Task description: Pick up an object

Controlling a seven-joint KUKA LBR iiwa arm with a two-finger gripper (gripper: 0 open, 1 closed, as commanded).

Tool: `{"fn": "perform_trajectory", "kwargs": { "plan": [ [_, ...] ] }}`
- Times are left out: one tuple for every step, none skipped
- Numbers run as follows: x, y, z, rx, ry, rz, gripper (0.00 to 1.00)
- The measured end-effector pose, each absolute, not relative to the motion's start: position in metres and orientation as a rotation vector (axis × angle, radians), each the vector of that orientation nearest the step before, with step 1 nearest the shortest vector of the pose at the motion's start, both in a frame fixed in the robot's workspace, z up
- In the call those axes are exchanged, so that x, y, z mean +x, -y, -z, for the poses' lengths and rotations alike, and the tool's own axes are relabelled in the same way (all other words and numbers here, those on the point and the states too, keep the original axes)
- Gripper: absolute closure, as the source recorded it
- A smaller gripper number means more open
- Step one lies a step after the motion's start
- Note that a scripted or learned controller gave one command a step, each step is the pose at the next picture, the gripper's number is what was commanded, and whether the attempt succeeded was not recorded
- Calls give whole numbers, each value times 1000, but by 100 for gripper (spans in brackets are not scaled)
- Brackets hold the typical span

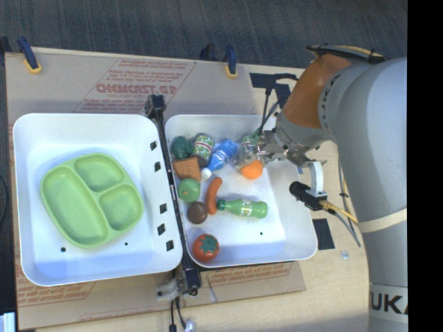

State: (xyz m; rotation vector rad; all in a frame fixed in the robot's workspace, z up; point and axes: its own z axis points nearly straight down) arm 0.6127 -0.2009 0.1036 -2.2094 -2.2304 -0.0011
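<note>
Two white bins sit side by side below me. The left bin (41, 254) holds one green three-compartment plate (92, 199). The right bin (294, 237) holds the clutter I am working in: one orange ball (252, 170), one blue bottle (220, 153) lying on its side, one green bottle (242, 208) lying flat with a white label, one striped green-and-white can (203, 144), one dark green piece (181, 146) in the far left corner, one brown waffle-like block (186, 168), one green round fruit (189, 189), one orange-red sausage shape (214, 188), one dark brown ball (197, 212) and one tomato (205, 247) at the near edge. My gripper (253, 148) is down at the far right of this bin, just above the orange ball and beside the blue bottle. I cannot tell how my gripper is set, nor whether anything is in it.
</note>
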Motion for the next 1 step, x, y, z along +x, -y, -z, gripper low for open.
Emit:
{"fn": "perform_trajectory", "kwargs": {
  "plan": [
    [602,140,-212,-2215,2229,3,100]
  ]
}}
